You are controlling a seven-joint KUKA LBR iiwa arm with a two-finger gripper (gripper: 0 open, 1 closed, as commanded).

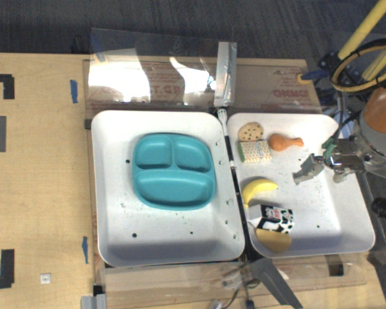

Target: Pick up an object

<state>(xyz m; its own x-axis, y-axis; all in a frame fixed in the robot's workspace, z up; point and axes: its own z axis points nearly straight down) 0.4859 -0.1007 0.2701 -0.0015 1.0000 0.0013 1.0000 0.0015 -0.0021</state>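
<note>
Hand (316,167) with fingers apart over bare floor near right bin's (354,237) right edge.

Not much can be read from here. The brown cardboard panel (270,85) standing behind the two white bins carries red printing — it shows mirrored or upside down, and the letters are too blurred to spell out. More faint red print sits on the same cardboard under the clear plastic sheet (154,76), washed out by glare. The small black-and-white packet (275,217) in the right bin (354,230) bears markings — too small to read.
</note>
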